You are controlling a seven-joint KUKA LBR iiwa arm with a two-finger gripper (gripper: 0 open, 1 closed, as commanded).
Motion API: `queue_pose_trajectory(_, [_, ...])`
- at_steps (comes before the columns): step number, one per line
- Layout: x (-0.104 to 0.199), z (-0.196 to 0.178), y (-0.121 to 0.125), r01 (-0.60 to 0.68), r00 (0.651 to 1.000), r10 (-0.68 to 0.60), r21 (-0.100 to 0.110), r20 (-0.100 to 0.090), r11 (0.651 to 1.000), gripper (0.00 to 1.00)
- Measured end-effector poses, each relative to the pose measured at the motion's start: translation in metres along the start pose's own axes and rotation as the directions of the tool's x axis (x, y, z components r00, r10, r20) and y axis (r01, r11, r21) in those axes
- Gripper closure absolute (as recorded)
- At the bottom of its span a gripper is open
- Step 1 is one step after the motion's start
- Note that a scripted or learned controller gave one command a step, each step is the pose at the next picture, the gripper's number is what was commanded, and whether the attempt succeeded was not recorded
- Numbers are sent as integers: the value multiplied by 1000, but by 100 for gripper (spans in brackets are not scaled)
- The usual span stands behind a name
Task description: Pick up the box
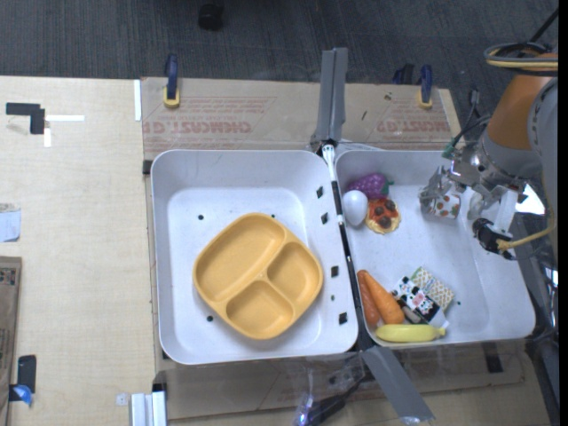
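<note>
A small box [419, 298] with a black-and-white pattern and a checked green end lies near the front of the right bin [497, 278], between a carrot [379, 300] and a banana [410, 333]. My gripper [454, 189] hangs over the back right part of that bin, well apart from this box. A small white and grey packet with red specks [441, 202] sits directly at the gripper's tip; whether it is gripped or just lying beneath is unclear.
Purple grapes [371, 185], a white egg [354, 207] and a small pizza-like toy [383, 216] lie at the right bin's back left. The left bin [169, 238] holds a yellow divided plate [257, 275]. A raised divider [337, 238] separates the bins.
</note>
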State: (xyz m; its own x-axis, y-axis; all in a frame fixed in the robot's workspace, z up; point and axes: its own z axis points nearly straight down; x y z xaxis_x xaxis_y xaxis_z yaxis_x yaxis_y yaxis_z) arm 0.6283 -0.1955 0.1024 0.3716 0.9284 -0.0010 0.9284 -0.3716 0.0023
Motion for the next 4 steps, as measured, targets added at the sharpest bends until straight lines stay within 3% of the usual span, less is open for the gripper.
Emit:
queue_pose_trajectory(1, [1, -9, 0, 4, 1000, -4, 1, 2, 1000, 100])
queue_pose_trajectory(2, [58, -124, -6, -61, 998, 61, 3, 1, 998, 100])
queue_pose_trajectory(3, [58, -124, -6, -62, 998, 62, 4, 2, 998, 0])
queue_pose_trajectory(4, [34, -20, -67, -27, 1000, 27, 6, 1, 1000, 0])
